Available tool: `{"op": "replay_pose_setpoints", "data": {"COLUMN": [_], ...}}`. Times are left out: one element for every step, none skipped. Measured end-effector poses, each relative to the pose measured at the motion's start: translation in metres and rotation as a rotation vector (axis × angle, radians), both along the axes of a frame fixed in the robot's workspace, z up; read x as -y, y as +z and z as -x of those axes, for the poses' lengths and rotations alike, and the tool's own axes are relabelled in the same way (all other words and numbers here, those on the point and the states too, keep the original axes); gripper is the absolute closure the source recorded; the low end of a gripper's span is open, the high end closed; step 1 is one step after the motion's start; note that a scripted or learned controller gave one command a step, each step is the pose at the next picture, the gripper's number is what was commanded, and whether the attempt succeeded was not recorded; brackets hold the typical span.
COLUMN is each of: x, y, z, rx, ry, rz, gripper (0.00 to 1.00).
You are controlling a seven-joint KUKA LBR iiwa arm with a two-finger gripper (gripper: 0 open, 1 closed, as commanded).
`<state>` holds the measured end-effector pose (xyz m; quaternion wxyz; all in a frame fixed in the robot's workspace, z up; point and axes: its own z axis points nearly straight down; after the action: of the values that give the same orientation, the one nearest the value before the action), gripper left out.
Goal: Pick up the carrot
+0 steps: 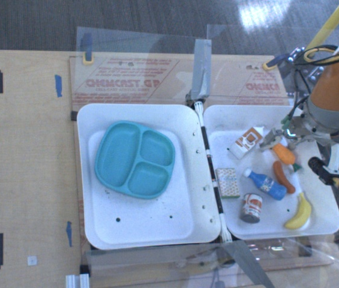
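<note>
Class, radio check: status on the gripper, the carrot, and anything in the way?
Two-finger gripper above right bin, nothing seen held. Orange carrot directly below it. Reddish sausage and blue plastic bottle close alongside.

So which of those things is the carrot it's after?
Look in the right-hand white bin, near its right wall under the grey arm's gripper. The short orange plastic carrot lies there. It is stubbier and brighter than the long red-orange sausage beside it.
</note>
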<state>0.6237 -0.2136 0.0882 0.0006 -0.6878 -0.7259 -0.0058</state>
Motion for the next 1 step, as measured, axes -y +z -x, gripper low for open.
{"op": "replay_pose_setpoints", "data": {"x": [0.0023], "y": [0.0102], "z": [-0.0001], "rx": [0.002], "ry": [0.001], "rz": [0.008], "gripper": [1.0]}}
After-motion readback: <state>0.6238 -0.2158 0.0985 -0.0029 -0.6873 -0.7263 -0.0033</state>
